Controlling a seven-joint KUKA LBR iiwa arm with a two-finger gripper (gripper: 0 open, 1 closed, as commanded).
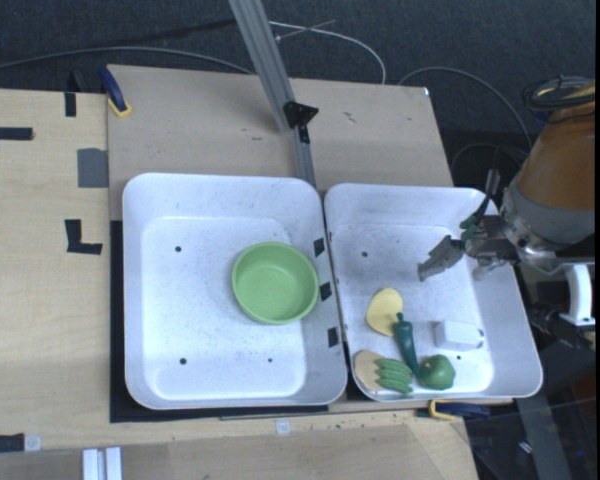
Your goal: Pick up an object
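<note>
You see the grey arm with its orange band (568,158) reaching in from the right, its two-finger gripper (442,260) hanging over the upper half of the right shallow white bin (500,363). The dark fingers (435,258) point left toward the bin's middle, but you cannot tell from this angle whether they are spread or pressed together; nothing shows between them. Below the gripper, well apart from it, the loose things cluster in the bin's near half: a pale yellow rounded piece (383,309), a dark green slender stick-like toy (406,340) touching its lower edge, a small white block (458,333) to the right, a round green ball-like toy (437,371) near the front wall, and a green ridged toy (392,373) lying on a tan flat disc (365,367) at the front left corner. In the left shallow white bin (155,268) a light green plastic bowl (274,283) sits upright, right of centre. Both bins rest side by side on the pale wooden worktop (40,268).
</note>
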